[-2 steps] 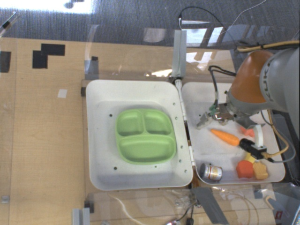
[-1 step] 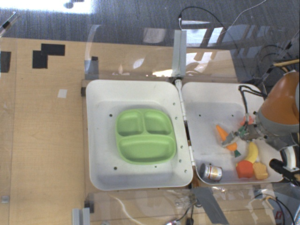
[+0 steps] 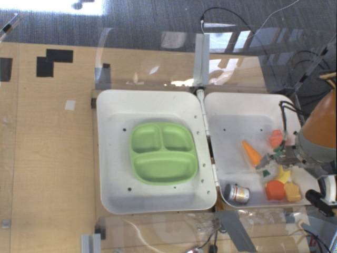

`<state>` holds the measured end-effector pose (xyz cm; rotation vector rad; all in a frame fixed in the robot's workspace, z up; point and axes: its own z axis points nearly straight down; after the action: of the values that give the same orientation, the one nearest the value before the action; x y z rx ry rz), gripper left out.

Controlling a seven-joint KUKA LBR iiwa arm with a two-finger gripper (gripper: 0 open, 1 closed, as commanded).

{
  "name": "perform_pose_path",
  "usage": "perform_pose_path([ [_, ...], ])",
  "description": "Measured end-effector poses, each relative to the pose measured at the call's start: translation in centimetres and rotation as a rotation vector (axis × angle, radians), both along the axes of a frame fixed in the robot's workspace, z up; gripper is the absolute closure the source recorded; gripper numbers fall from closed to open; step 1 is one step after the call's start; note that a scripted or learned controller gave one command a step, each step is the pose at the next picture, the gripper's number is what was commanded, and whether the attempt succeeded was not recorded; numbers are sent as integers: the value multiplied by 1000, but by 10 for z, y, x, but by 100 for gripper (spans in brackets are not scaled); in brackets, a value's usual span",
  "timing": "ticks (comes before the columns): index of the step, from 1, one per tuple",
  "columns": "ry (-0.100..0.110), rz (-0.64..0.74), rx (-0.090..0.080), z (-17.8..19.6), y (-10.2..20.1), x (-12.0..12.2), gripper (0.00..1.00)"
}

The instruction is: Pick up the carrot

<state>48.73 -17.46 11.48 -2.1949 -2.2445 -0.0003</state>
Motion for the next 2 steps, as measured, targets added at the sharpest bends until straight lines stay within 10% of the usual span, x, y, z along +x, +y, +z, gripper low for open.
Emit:
perform_pose_path([
  [1,-10,84,-4,-26,41,30,0],
  [2,-4,122,-2,-22,28,0,0],
])
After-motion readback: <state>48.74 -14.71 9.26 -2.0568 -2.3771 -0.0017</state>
